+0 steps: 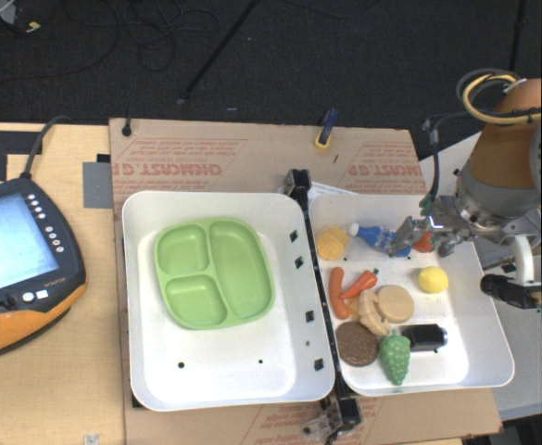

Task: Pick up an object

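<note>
Over rt bin: pincer nr blue toy

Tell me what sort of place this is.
Probably a robotics lab bench set up for grasping trials. A grey and orange arm reaches over two white bins; one holds toy food such as a green grape bunch. A teach pendant lies beside them, with cables on the dark floor.

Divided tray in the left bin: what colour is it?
Light green; the divided tray shows plainly in the camera view.
</note>
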`<state>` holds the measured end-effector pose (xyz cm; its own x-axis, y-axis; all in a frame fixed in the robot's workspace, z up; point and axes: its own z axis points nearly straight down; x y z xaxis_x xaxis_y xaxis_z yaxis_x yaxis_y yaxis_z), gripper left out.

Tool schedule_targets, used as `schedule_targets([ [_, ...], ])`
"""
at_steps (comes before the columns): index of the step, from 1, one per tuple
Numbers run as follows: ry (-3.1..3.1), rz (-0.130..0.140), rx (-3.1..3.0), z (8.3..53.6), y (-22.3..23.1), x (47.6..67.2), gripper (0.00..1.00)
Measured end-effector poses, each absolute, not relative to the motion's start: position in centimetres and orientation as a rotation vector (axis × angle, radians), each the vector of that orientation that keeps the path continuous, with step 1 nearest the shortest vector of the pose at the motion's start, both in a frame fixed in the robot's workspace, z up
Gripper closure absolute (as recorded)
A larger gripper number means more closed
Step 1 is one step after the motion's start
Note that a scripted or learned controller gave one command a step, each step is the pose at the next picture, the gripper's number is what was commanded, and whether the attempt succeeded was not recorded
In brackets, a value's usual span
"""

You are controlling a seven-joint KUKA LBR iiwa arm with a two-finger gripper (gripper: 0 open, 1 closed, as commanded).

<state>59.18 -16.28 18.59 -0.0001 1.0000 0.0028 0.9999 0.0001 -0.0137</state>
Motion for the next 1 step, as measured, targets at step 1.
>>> schedule_targets([
  [1,-2.220,0.004,-2.217,19.15,-16.31,59.41,0.00],
])
